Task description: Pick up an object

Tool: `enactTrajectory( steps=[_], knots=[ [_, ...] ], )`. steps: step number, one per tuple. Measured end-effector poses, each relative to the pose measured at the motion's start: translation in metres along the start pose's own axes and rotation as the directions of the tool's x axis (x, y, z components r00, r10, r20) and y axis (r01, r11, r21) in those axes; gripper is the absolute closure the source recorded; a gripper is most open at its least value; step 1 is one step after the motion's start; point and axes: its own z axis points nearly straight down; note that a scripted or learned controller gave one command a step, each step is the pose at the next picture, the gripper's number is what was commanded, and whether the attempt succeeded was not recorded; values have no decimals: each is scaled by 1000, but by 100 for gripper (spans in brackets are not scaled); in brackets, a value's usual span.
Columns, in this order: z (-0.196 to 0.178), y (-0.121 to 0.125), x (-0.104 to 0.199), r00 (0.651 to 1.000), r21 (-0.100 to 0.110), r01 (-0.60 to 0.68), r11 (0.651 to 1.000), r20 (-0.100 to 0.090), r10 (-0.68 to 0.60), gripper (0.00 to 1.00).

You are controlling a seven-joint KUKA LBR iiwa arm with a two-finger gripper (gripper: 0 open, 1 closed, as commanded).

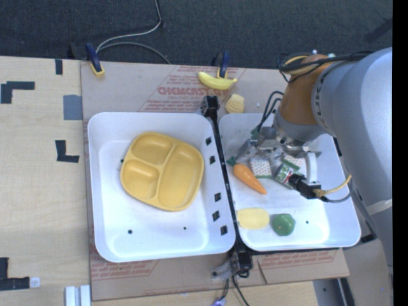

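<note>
- Two shallow white bins are seen side by side on a cardboard sheet (185, 89) laid over the bench.
- The left bin (105, 190) is occupied by a yellow divided plate (162, 171), which lies flat near its centre.
- The right bin (331, 225) is reached into by the grey arm (354, 107) from three o'clock, with the orange band (299, 104) seen above the wrist.
- The gripper (271, 161) is lowered over the middle of the right bin; whether its jaws are spread or pressed together cannot be told, as they are hidden beneath the wrist hardware.
- An orange carrot (250, 178) is found at eight o'clock of the gripper, just beside it, lying flat with its tip pointed toward five o'clock.
- A small white patterned item (260, 167) is seen between the carrot and the gripper; what it is cannot be told.
- A pale yellow object (253, 218) and a green object (282, 224) are placed side by side at six o'clock of the gripper, near the bin's front wall.
- A yellow banana (215, 80) and a pale yellow block (234, 103) are left outside the bins, at twelve o'clock of the divider.
</note>
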Motion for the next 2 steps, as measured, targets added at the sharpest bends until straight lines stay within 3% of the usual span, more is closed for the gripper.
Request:
enactTrajectory(
  steps=[1,2],
  knots=[
    [-9,0,0,1000,0,2,1000,1,-2,100],
    [-99,-40,34,1000,0,2,1000,-2,-2,100]
  ],
)
